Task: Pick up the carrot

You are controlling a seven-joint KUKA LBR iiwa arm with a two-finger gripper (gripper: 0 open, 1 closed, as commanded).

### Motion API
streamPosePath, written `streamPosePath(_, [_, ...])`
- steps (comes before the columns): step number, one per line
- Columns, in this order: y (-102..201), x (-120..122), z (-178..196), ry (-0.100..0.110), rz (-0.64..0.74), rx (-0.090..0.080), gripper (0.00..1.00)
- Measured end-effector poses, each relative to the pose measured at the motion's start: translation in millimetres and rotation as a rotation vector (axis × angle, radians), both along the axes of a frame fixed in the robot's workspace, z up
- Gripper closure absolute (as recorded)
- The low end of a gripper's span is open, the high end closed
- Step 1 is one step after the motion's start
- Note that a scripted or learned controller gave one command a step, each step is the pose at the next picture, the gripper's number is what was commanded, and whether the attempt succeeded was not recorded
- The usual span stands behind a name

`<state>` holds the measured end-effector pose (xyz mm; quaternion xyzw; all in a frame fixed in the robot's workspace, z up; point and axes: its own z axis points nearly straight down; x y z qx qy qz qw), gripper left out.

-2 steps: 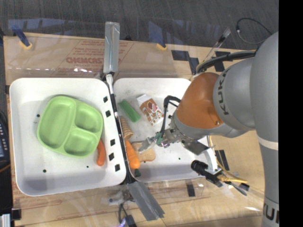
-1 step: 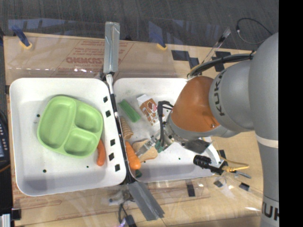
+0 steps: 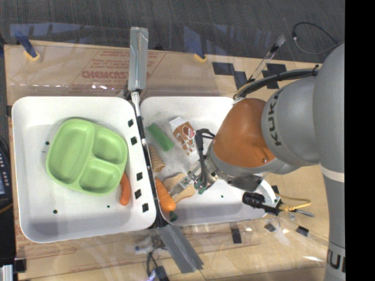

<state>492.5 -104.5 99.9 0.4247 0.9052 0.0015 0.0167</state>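
Carrot [image 3: 166,197] lies in the right bin [image 3: 234,105] at its near-left corner, long axis running far-left to near-right, just left of the gripper [image 3: 196,183], whose finger state cannot be told.

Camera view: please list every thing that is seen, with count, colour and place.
bins: 2, white, side by side on the bench
plate: 1, green, three compartments, in left bin
carrots: 2, orange, one in left bin beside the plate, one in right bin at its lower left
green piece: 1, right bin, upper left
printed packet: 1, white and brown, right bin
arm: 1, grey with orange band, over right bin
gripper: 1, dark, near the right-bin carrot
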Motion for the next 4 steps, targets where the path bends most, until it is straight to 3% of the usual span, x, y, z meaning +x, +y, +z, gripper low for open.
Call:
streamPosePath(1, [-1.3,-12.9,-2.8,0.015,-0.525,0.016,0.0])
streamPosePath(2, [1.6,-5.0,-0.1,0.0,-0.167,0.005,0.0])
streamPosePath(3, [-14.7,-9.2,-1.7,0.01,0.032,0.005,0.0])
streamPosePath(4, [-26.2,-14.1,-4.9,0.025,-0.284,0.019,0.0])
